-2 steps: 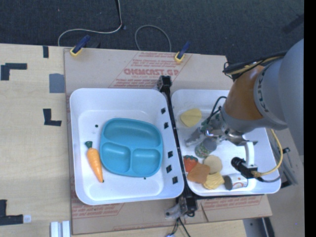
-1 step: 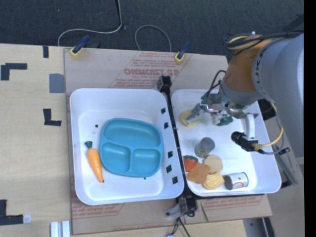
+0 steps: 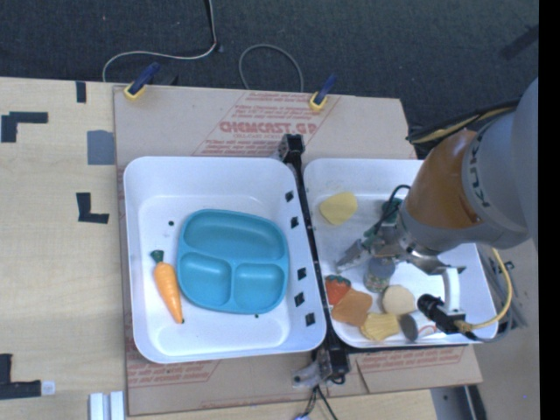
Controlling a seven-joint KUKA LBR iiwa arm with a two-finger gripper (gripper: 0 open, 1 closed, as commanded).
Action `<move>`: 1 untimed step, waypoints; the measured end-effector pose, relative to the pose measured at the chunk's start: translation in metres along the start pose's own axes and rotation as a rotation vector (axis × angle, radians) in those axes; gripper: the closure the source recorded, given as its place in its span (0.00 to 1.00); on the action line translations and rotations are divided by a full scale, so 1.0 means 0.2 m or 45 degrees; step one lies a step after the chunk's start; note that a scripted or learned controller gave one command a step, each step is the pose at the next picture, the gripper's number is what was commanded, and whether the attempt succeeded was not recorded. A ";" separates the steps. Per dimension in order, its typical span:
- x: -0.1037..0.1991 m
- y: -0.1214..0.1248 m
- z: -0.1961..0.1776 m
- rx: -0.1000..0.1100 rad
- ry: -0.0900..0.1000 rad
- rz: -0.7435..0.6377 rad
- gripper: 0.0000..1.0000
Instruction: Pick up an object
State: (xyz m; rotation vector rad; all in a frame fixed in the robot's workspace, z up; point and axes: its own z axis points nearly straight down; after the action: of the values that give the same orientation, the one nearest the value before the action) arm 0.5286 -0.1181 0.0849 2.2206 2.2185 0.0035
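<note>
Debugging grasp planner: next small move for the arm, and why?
Probably lower the tool straight down a little. It sits in the right bin just above the cluster of food pieces, and nothing shows between its fingers.

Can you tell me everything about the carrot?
The carrot is a small toy-looking one, smooth and bright orange like plastic, with a little dark green top. It lies flat on the floor of the left bin, near the bin's left wall. Its green end points up the picture and its narrow tip points down and a bit right. It sits right beside the blue divided plate, close along the plate's left edge; whether they touch is hard to tell.
</note>
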 end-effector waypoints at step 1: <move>-0.03 0.37 -0.17 -0.004 -0.002 -0.006 0.00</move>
State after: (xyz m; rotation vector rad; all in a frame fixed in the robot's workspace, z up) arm 0.6033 -0.1235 0.1191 2.2133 2.2208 0.0056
